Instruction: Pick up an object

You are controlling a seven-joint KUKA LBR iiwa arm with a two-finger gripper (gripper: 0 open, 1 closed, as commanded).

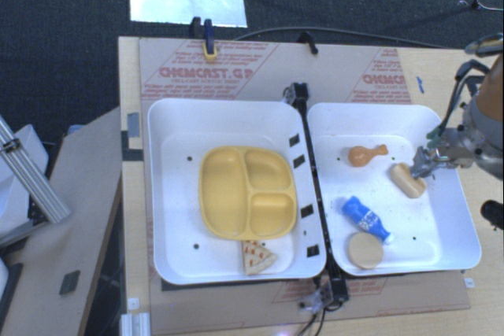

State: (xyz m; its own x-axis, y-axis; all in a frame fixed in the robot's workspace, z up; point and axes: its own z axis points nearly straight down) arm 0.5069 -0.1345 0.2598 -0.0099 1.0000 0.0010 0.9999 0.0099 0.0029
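A: The thing the arm seems bound for is the tan, loaf-shaped block [408, 180] in the right white bin [465, 248]. It lies right beneath the grey two-finger gripper [423, 162], its upper end touching or almost touching the fingertips, its lower end running out below them toward the bin's near-right part.

B: And the fingers themselves?

A: The view is too small and slanted there; one cannot tell whether they stand wide, narrow, or closed on the block. Nothing shows the block lifted.

B: Which way does the block lie?

A: Its long axis runs on a diagonal, from upper left to lower right in the camera view. No end looks different from the other, so it has no clear front.

B: What could go wrong, then?

A: In his judgement, the fingers sit over one end, not the middle. A close there could pinch the tip, and the block might swing or slip out on the lift. If the jaws line up along the long axis and not across it, they could straddle nothing or push it aside toward the bin wall.

B: Anything close enough to interfere?

A: The orange drumstick-shaped toy [366, 155] lies to the left of the fingers, apart. The blue bottle [367, 219] and the round tan disc [365, 250] sit well below-left. The yellow divided plate [248, 192] and the pizza slice toy [257, 256] are in the left white bin [169, 161], far off.
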